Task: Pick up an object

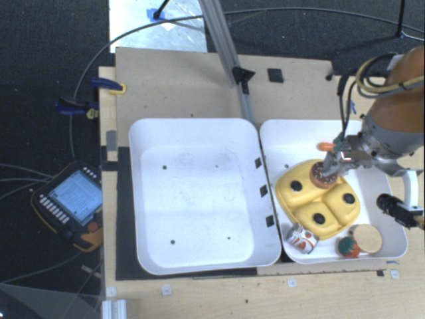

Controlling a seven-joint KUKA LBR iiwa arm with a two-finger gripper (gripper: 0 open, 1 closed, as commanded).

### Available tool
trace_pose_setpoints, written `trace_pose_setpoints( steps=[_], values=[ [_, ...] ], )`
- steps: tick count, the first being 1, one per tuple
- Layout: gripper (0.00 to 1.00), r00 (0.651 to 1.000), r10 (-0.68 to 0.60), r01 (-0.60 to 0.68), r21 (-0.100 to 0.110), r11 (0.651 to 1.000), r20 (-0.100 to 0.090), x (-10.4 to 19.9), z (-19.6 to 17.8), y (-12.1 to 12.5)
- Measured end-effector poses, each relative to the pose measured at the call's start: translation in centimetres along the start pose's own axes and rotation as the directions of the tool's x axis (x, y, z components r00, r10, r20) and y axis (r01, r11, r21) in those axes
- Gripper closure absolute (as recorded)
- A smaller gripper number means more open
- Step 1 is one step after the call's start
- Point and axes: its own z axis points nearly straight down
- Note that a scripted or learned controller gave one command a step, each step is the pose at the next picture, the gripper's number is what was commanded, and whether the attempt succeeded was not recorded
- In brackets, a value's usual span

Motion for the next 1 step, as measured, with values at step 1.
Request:
trace_pose_setpoints(
  steps=[1],
  values=[
    [1.0,1.0,-0.001,0.001,0.0,1.0,-0.001,6.14,-0.54,-0.84]
  ],
)
